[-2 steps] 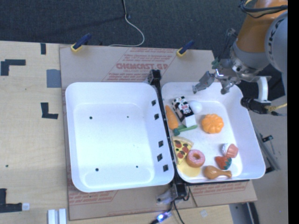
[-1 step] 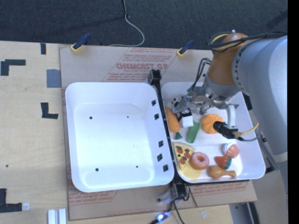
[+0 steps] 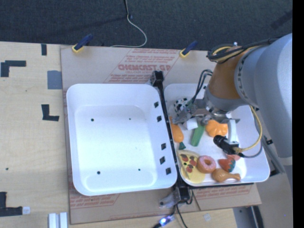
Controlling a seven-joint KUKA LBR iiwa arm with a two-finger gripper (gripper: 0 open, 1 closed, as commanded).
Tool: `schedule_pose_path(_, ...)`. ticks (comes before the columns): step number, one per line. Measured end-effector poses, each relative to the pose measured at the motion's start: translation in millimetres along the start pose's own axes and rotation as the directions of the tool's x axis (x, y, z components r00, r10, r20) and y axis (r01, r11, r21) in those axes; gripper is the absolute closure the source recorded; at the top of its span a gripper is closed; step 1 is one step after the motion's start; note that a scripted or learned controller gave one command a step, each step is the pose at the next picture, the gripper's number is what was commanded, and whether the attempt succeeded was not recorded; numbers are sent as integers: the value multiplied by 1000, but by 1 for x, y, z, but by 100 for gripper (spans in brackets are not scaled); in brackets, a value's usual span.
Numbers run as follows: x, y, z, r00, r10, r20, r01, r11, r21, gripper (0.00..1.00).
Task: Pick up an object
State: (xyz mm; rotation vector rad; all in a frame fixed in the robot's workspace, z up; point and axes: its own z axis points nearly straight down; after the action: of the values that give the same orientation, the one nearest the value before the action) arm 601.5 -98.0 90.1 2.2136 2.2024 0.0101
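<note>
In the right bin [image 3: 259, 175], hung low with the gripper [image 3: 192, 120] among toy food; could not tell whether open or closed. Spotted the green stick [image 3: 197, 136] just beside it. Judged light, rigid, slick; best pinched across the narrow middle.

1. Two bins sit side by side on the table [image 3: 28, 141]; the left bin [image 3: 114, 137] touches the right bin [image 3: 259, 167].
2. In the right bin, a pizza slice [image 3: 189, 163], doughnut [image 3: 206, 164] and drumstick [image 3: 224, 175] lie along its near edge.
3. The hand [image 3: 197, 120] hangs over the right bin's far-left part; a long piece [image 3: 196, 136] lies just below it.
</note>
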Motion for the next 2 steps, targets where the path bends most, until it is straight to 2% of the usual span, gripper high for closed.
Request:
schedule_pose_path(1, 75, -53, -102, 1000, -10, -10, 10, 1000, 14, 0)
schedule_pose_path(2, 72, -52, -95, 1000, -7, -9, 7, 1000, 20, 0)
